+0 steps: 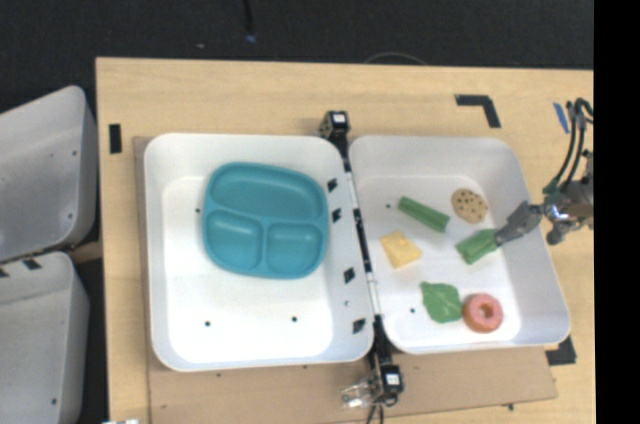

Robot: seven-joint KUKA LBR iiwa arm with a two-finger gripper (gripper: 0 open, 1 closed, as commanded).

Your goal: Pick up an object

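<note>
The pincer (508, 230) reaches in low over the right shallow white plastic bin (508, 162), its dark tip at the upper right end of a short green block-shaped toy (477, 247). Whether it is spread, pressed together or pinching the block cannot be told from this slanted view; the tip is too small and blurred.

That green block lies near the right wall of the bin. Close by are a long green stick-like piece (423, 213), a round tan speckled cookie toy (468, 204), a yellow wedge like a cheese slice (401, 250), a leafy green lump (439, 301) and a pink ring-shaped doughnut toy (484, 312) touching it. The left white bin (165, 312) holds a teal divided plastic plate (266, 220).

To do the grasp well, my judgement is that the block is the natural target. The pincer should straddle its narrow width rather than its length, settle squarely over the middle instead of the very end, and close before lifting. A grip on the end alone could let the block pivot out. A straight vertical lift would keep it clear of the bin wall and of the cookie just above.

No brand, label or legible writing can be made out on the bench (230, 92), the bins or the toys.
</note>
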